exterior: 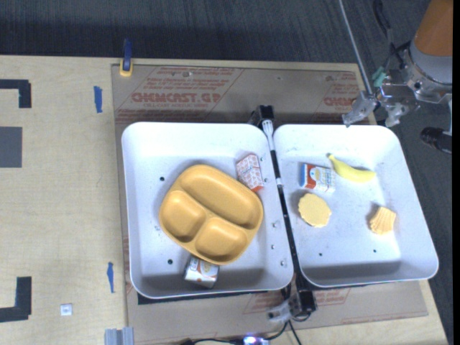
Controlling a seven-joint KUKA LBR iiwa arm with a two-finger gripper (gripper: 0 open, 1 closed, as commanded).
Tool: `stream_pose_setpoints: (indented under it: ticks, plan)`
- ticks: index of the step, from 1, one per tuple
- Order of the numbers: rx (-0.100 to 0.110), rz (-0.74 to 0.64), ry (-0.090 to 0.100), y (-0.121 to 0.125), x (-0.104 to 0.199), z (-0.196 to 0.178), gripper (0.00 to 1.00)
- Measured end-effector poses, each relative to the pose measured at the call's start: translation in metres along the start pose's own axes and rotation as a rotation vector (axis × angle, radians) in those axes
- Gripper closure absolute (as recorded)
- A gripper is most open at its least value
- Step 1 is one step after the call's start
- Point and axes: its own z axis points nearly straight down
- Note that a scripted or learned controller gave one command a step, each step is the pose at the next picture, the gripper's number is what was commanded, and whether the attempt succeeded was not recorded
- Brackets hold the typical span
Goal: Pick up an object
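Claw (370,110) state unclear, above right bin (410,192) holding banana (350,169); left bin (140,192) holds yellow tray (210,213)

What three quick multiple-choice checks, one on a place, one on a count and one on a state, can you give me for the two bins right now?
1. Where does the banana lie?
A. In the left bin, on the yellow tray
B. In the right bin, near its far edge
C. On the bench outside both bins

2. How many things lie in the right bin?
A. Two
B. Four
C. Six

3. How does the yellow divided tray sit?
A. Flat in the left bin, compartments up
B. Turned upside down
C. Leaning upright against the bin wall

Answers:
1 B: the banana lies beside the small carton, close to the far rim.
2 B: banana, carton, round yellow piece and orange piece.
3 A: its three hollows face up in the left bin.
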Motion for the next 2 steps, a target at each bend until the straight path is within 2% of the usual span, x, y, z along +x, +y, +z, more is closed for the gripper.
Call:
stream_pose_setpoints:
  ticks: [1,2]
  plan:
    - [0.002,-0.001,0.001,0.009,0.015,0.157,0.0]
    - [-0.001,0.001,0.0,-0.082,0.038,0.168,0.0]
